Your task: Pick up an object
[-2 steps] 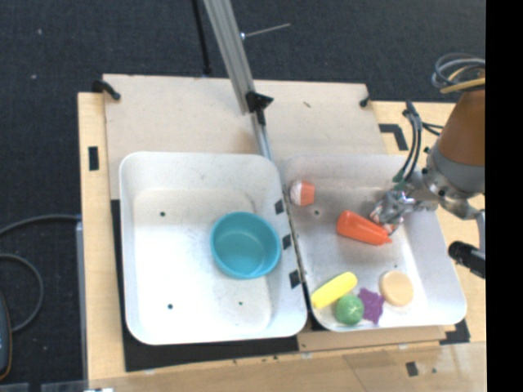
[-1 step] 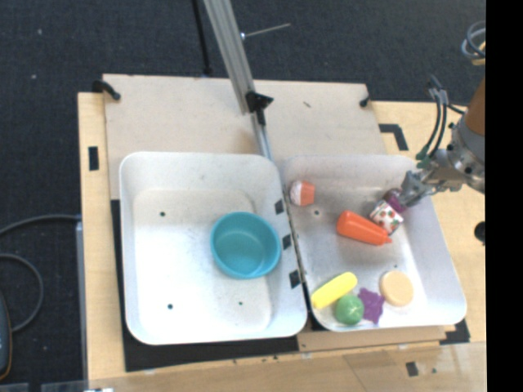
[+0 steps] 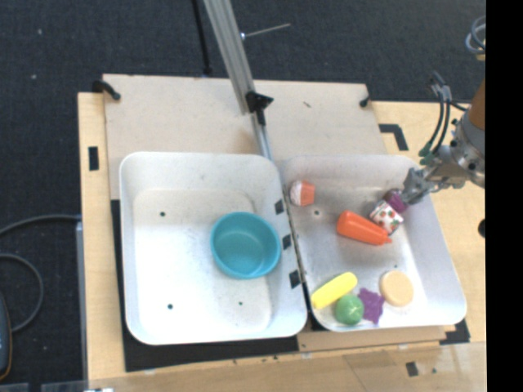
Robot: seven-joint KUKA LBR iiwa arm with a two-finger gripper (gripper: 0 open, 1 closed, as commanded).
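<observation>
- Desk (image 3: 94, 243): a pale wooden top on dark carpet, carrying a beige board at the far side and two shallow white bins side by side at the near side.
- Metal rail (image 3: 233, 51): a silver bar running from the far edge down to the seam between the bins.
- Left bin (image 3: 151, 219): holds one item, a blue bowl (image 3: 245, 245), upright, toward the bin's right half.
- Right bin (image 3: 433, 251): holds all the small items listed below.
- Arm (image 3: 467, 141): enters from the right, over the far right corner of the right bin.
- Gripper (image 3: 406, 194): low over the far right part of the right bin, tip beside a purple piece (image 3: 395, 199) and a small white patterned block (image 3: 386, 215). Whether its jaws are apart or together cannot be told, and no item is seen between them.
- Carrot (image 3: 362, 228): orange, lying flat at the bin's middle, touching the patterned block on its right end.
- Yellow banana-shaped piece (image 3: 333, 289): near the bin's near left edge, lying at a slant.
- Tan round disc (image 3: 397, 287): near right part, flat.
- Green ball (image 3: 349, 309): near edge, touching the yellow piece.
- Purple grape cluster (image 3: 372, 304): between the green ball and the tan disc.
- Small orange-and-white item (image 3: 302, 192): far left corner, well apart from the others.
</observation>
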